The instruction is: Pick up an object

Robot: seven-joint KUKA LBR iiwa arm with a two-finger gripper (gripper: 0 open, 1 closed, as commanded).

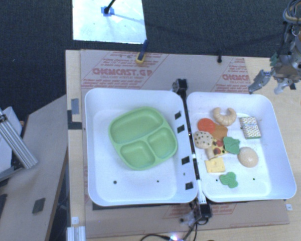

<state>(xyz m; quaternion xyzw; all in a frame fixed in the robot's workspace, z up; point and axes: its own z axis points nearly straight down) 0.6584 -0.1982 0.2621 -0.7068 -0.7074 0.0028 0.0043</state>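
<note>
Green tray [142,143] is sitting in the left bin [98,185] w/ nothing else around it. Right bin [278,185] is holding the toy food: croissant [224,116], cookie [203,139], cheese block [215,165], egg [248,156], wafer [250,127], all bunched mid-bin. Claw [270,83] is hanging above the tabletop [291,109], just past the right bin's far corner, fingers apart, gripping nothing.
</note>
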